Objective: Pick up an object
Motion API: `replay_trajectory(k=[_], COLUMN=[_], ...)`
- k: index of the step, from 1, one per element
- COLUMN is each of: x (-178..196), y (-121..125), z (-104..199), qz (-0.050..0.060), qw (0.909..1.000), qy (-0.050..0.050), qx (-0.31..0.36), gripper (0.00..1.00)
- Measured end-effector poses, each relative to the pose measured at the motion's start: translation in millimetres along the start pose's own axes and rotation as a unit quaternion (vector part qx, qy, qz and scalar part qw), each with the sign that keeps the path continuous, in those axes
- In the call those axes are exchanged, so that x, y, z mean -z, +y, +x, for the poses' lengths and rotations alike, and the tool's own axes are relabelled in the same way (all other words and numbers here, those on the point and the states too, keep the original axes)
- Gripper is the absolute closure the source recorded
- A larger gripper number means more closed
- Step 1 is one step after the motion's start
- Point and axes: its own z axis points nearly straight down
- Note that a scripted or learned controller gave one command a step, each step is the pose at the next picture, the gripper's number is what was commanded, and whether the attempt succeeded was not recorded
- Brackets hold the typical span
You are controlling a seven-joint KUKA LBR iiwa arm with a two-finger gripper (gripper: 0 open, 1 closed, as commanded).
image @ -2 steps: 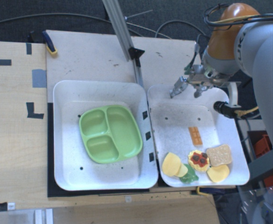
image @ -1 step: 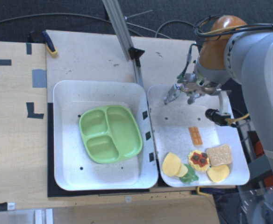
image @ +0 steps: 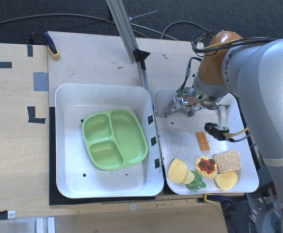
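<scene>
- Nearest me, the front of the right bin (image: 178,130) has a clump of toy food: yellow piece (image: 178,170), a little pizza-looking thing (image: 207,165), toast slice (image: 227,160), another yellow wedge (image: 227,180). I'd guess light, stiff plastic, kinda slick, so pinch across the thin edges.
- A bit further back, the orange stick (image: 202,141) lies alone. Easiest target imo; grab it across the narrow sides.
- Left bin (image: 64,130) holds the green divided tray (image: 114,139); too wide, skip.
- Far end of the right bin: my hand (image: 180,106) hangs low, touching none of the food. Can't tell if it's spread or pressed together, and I see nothing in it.
</scene>
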Motion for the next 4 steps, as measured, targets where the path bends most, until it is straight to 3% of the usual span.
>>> replay_trajectory(k=[1,3,4], x=[14,139,162], y=[1,1,2], z=[1,8,8], qz=[-0.002,-0.006,-0.004], qw=[1.0000,1.0000,1.0000], qy=[0.000,0.000,0.001], qx=[0.001,0.000,0.000], gripper=[1.00,1.00,1.00])
